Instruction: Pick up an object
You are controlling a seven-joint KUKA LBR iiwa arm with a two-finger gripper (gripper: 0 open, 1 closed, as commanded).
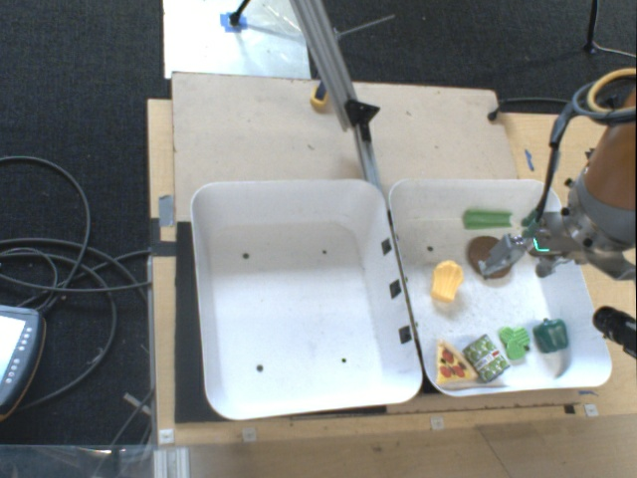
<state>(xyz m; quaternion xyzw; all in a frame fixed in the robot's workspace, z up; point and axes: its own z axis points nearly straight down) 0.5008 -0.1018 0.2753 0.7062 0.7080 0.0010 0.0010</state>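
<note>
A brown round object (486, 257) lies in the right bin (577, 371), just below a green block (487, 219); the gripper (503, 256) sits right at its edge, though whether its jaws are parted or closed cannot be told. Nearby lie a yellow piece (447, 281) and (along the front wall) a pizza slice (453, 363), a small green packet (486, 358), a light green toy (515, 342) and a dark green pepper (550, 336); the left bin (214, 217) adjoins.

left white bin (299, 297) on wooden bench (259, 127); grey metal pole (328, 48) slanting over bench; black cables (60, 237) and tablet (15, 352) on dark carpet at left
</note>
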